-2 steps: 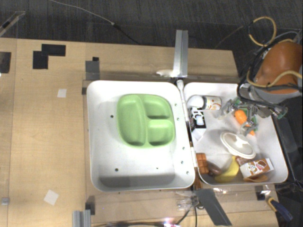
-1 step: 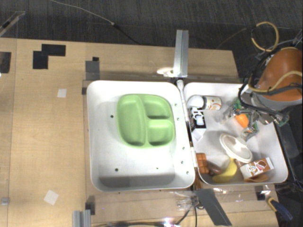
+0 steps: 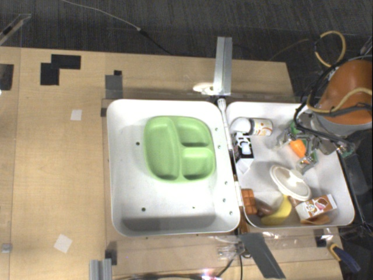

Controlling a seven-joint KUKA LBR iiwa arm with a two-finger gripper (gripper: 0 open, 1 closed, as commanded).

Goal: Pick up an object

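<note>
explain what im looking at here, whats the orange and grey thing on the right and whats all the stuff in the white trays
One camera fixed above a wooden bench looks down at a slant. The orange and grey thing is a robot arm reaching in from the right; its gripper hangs low over the right bin, close to a small orange object. Whether it holds that cannot be told. The left bin holds a green divided tray. The right bin also holds a can on its side, a white lid-like dish, a banana, a small carton, a brown block and a black-and-white item.
</note>
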